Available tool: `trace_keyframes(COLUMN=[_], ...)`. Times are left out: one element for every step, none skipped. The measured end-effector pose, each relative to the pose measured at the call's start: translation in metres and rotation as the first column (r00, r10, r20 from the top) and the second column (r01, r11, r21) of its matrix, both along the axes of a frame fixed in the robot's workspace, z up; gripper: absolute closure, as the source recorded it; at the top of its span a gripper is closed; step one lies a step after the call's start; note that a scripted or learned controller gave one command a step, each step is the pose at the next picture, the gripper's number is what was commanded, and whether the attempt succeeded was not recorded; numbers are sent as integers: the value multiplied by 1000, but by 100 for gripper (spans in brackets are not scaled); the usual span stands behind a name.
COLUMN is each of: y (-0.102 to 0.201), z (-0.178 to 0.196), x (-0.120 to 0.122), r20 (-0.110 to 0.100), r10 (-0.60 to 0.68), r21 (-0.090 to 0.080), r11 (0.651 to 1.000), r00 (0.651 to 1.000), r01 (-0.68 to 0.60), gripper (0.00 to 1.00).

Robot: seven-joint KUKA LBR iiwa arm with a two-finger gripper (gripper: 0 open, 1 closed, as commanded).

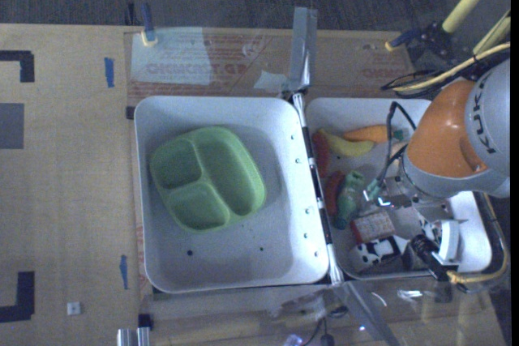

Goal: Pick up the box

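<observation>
You had the box lying in the right bin, toward its front half and left of the middle, and the gripper sat just above it in the picture, very near and perhaps over its upper edge. From this slanted view you could not tell whether the two were touching. The move ahead turned on that small offset: the box lay a little toward the front rim and slightly left of the gripper. Its long axis ran roughly left to right with a slight tilt, so a grip across the short side looked the likelier fit. You could not tell whether the gripper was released or clenched, because the grey arm with its orange band covered most of it and nothing was plainly held. The box looked like a small flat carton, reddish brown with a pale printed face and hard, straight edges, probably light and stiff. It was crowded. A soft-looking green bottle shape stood just to its left, and a black and white cow toy lay just below it toward the rim. A smooth yellow banana and a red piece lay farther back, well apart from it. The bin itself was smooth white plastic, shallow with rounded corners. The left bin held a glossy green divided plate.
</observation>
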State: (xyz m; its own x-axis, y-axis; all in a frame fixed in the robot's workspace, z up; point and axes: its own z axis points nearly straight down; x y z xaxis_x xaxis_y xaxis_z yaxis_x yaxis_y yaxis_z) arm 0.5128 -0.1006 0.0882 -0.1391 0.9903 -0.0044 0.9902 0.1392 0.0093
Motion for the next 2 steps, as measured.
trace_keyframes(y=[0, 0], z=[-1, 10], x=[0, 1], r20=[-2, 2], r10=[0, 0], r21=[0, 0], r11=[1000, 1000], r00=[1000, 1000], r01=[0, 0], gripper=[0, 100])
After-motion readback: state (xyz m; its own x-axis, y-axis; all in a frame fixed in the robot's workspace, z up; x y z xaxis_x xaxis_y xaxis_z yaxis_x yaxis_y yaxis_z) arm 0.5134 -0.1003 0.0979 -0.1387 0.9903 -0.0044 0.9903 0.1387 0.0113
